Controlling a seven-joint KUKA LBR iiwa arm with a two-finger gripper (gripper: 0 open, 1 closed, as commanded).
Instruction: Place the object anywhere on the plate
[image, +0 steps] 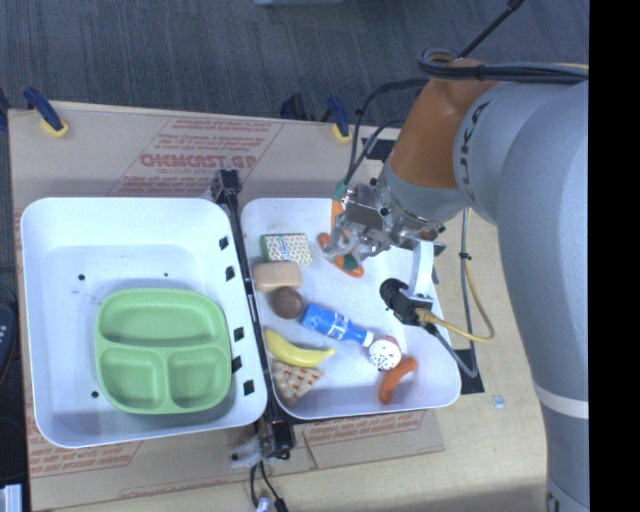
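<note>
Carrot (345, 262), small and orange, lies at the far side of the right bin (440, 385), directly under my gripper (352, 238); whether it is gripped I cannot tell. Nearby lie a blue bottle (336, 324), banana (297, 350) and waffle (297, 381). Left bin (40, 240) holds the green three-section plate (163, 351). Cardboard beyond reads "CHEMCAST GP" (198, 160).

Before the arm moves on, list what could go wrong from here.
1. The tool sits low over the orange toy near the right bin's back wall, and whether it has a hold cannot be seen; it may lift with nothing.
2. The bottle, banana and brown ball lie close together, so a sideways sweep could knock them.
3. The green plate is in the left bin, and the carry must clear the rims between the bins.
</note>
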